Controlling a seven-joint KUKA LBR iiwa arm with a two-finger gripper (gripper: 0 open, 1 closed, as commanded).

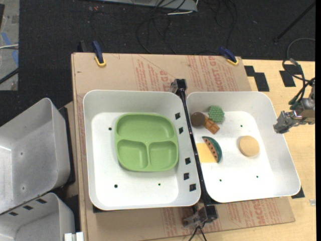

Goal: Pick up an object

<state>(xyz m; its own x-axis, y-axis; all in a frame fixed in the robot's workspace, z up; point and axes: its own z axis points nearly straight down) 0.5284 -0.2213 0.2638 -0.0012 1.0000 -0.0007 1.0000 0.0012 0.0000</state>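
In the right bin (266, 182) lie a round tan disc (248, 146), a green knobbly ball (216, 113), a brown round piece (198, 118), a small orange piece (212, 127), a yellow square (204, 153) and a green-edged slice (213, 148). The left bin (100, 185) holds a green divided plate (147, 142). My gripper (284, 122) hangs at the right bin's right rim, well to the right of the tan disc, with nothing visibly in it.
Both bins sit on a cardboard sheet (135, 69) held by clamps at the back. More white bins (30, 149) stand to the left of the bench. Cables lie on the dark floor behind.
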